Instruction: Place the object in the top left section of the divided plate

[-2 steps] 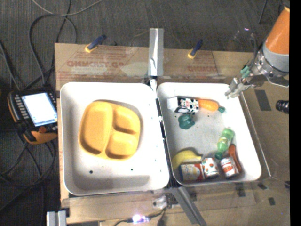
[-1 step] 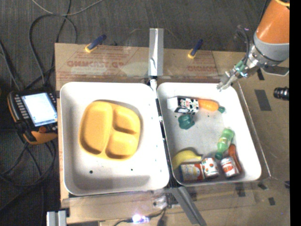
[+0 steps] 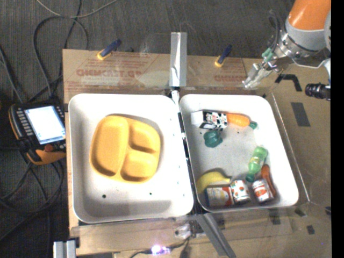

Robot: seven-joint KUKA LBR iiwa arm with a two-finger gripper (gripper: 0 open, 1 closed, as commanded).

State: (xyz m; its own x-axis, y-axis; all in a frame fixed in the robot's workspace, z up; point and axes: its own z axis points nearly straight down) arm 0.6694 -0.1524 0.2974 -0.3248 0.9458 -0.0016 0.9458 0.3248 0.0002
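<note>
Gripper (image 3: 252,79) hangs beyond right bin (image 3: 282,144) rim, finger state unreadable — carrot (image 3: 238,120) inside looks light, slick — grip mid-body

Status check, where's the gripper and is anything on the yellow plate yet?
Gripper above the right bin's far rim, nothing seen in it. Divided plate bare in the left bin. Toys all in right bin.

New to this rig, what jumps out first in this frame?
The yellow divided plate in the left bin stands out most. Next, the toys scattered in the right bin: a carrot near the top, a banana and small cans along the bottom. The arm's orange band sits top right, with the gripper above the right bin's far edge.
</note>
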